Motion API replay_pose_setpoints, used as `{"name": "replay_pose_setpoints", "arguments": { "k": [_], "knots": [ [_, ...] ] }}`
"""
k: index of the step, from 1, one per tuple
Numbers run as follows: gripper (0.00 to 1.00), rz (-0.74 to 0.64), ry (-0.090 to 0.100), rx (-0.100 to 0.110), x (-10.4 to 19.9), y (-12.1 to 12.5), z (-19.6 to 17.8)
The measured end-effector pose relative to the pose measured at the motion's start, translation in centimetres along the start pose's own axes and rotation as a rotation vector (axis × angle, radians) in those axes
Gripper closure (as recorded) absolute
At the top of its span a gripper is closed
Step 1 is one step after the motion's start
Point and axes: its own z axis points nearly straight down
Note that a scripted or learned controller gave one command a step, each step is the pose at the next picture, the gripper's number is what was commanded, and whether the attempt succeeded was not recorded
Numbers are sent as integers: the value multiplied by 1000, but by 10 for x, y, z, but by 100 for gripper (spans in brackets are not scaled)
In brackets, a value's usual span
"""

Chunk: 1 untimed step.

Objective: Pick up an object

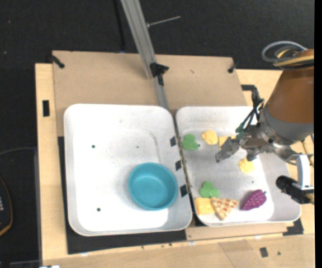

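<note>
My gripper (236, 153) hangs over the middle of the right bin (278, 214), reaching in from the right. Its fingers (223, 152) stand spread and open, with nothing between them. A small yellow piece (246, 165) lies just below its right finger. Another yellow piece (209, 137) and a small orange bit (223, 141) lie just to its upper left. A green leafy piece (190, 143) sits by the bin's left wall. Along the front edge lie a second green piece (208, 190), a yellow block (204, 206), a pizza slice (225, 207) and purple grapes (254, 199).
The left bin (94, 127) holds a blue bowl (150, 186) near its front right corner. A slanted metal post (141, 32) rises behind the bins. The arm's orange band (292, 94) looms over the right bin's far right side.
</note>
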Motion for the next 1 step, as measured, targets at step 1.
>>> {"name": "replay_pose_setpoints", "arguments": {
  "k": [1],
  "knots": [
    [0, 2, 0, -1, 0, 0, 0]
  ]
}}
